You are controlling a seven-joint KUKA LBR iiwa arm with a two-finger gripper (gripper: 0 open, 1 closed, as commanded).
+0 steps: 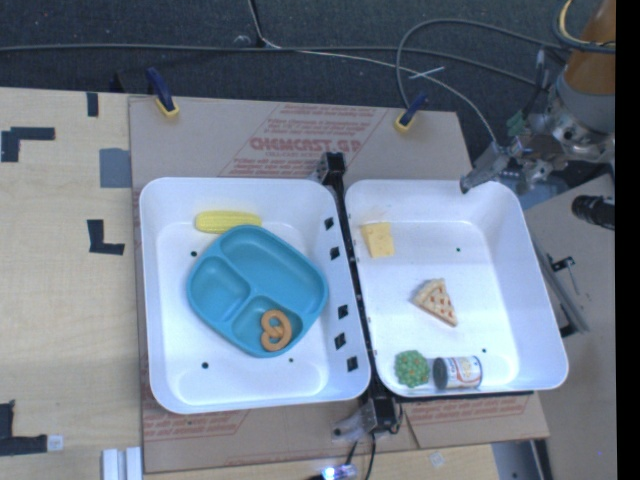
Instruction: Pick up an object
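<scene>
Arm: it reaches in from the right, its grey wrist and orange band near the top right corner, above the far right corner of the right bin (520, 268).
Tool (478, 178): a dark tip sits just over that bin's far right rim; whether it is apart or together, I cannot tell, and nothing shows clamped in it.
Right bin contents: a yellow cheese square (377, 239) near the far left, a pizza slice (437, 302) about the middle, a green broccoli piece (411, 368) and a small can (459, 372) lying on its side, touching or just beside each other at the near edge.
Left bin (160, 298) contents: a blue divided plate (240, 278) with a pretzel (274, 330) in its near compartment, and a yellow corn cob (228, 222) just beyond the plate.
Likely target: none is singled out; the pizza slice and cheese square lie free and well apart from the walls.
Handling, judged: these look like light, stiff toy foods. The flat pieces offer little height, so take them across their narrow width. The can may roll; grip across its round body.
Risk: the broccoli piece and can crowd each other and the near wall.
Hard to make out: the tool's tips are blurred and partly cut off by the wrist; the can's label is unreadable.
Tabletop (60, 268): pale wood with cardboard under the bins.
</scene>
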